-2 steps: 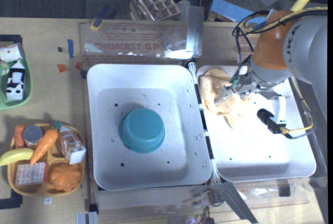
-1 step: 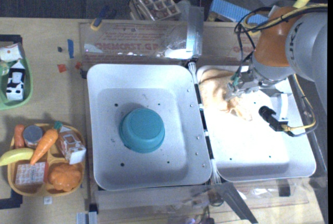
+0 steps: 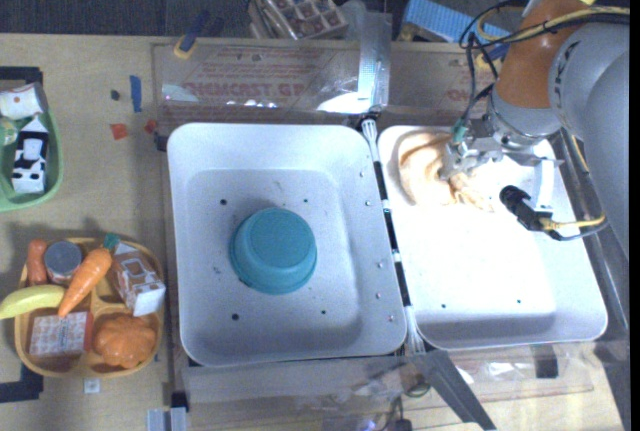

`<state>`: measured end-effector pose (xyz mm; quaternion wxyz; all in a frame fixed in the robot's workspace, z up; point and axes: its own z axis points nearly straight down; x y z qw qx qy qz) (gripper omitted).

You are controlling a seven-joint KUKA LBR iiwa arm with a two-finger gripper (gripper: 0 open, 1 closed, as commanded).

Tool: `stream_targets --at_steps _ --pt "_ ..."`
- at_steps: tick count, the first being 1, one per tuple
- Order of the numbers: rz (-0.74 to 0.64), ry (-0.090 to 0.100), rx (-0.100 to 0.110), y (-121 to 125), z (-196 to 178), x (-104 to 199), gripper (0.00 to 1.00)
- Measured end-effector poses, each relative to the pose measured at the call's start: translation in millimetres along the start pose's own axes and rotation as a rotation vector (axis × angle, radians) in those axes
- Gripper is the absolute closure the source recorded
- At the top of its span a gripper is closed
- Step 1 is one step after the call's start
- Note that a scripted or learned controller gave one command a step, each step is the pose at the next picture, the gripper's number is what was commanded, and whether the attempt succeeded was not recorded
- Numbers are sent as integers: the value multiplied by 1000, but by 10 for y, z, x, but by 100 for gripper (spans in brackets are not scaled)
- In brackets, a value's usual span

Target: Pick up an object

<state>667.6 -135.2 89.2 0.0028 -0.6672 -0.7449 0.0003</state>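
Observation:
A pale orange, soft-looking object [image 3: 420,166] lies in the far left corner of the right bin [image 3: 500,299]. My gripper [image 3: 462,167] is lowered onto its right end, where a small orange piece [image 3: 467,189] pokes out just below the gripper. The glare on the bin blurs the contact, so whether anything is gripped is unclear. An upturned teal bowl [image 3: 274,250] rests in the middle of the left bin [image 3: 200,169], well away from the gripper.
A black part with a yellow-tipped cable [image 3: 522,205] hangs off the arm just right of the gripper. Left of the bins, a yellow tray [image 3: 150,339] holds toy food and a green dish [image 3: 50,181] holds small cartons. A clear plastic sheet [image 3: 270,79] lies behind the left bin.

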Motion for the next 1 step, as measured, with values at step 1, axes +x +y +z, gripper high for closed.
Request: stream_targets --at_steps 1 --pt "-74 -6 -7 49 -965 481 100"
